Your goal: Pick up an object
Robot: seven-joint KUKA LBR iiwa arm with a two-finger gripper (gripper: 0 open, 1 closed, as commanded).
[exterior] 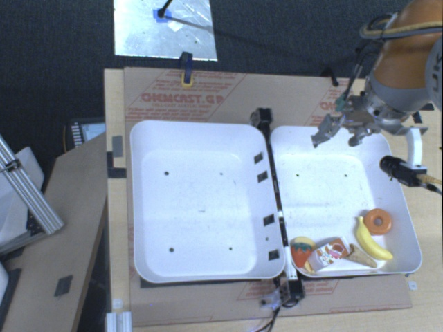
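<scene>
Along the front edge of the right bin [325,185] lie a yellow banana [372,242], an orange ring-shaped thing [378,220], a red-orange round fruit [302,250], a red and white packet [327,254] and a small tan wedge [361,258]. My gripper [338,136] hangs above the bin's far rim, well behind those objects. Its two fingers stand apart with nothing between them.
The left bin [201,199] stands beside the right one, with a black divider strip [271,185] between them. A shiny metal sheet [165,19] lies beyond the bench. Cardboard [208,95] underlies both bins.
</scene>
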